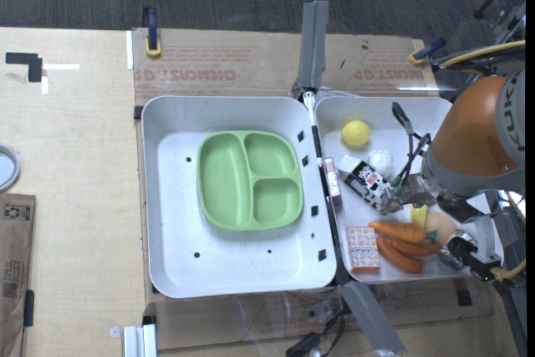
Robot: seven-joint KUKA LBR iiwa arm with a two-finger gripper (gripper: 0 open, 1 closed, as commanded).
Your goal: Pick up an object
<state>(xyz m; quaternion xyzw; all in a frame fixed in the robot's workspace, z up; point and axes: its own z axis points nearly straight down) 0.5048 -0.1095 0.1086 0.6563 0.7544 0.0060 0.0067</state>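
Right now I see my gripper (399,198) low in the right bin (380,106), just above the carrots (405,240) and beside the black-and-white toy (368,180). Can't tell its grip state. Yellow ball (355,133) sits well apart, near the far wall.

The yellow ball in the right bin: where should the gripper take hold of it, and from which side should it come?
Probably from straight above, closing across the widest part of the yellow ball. It is round, so no side grips better than another. It lies apart from the other things in the right bin, so there looks to be room for fingers on both sides. The gripper is nearer the carrots.
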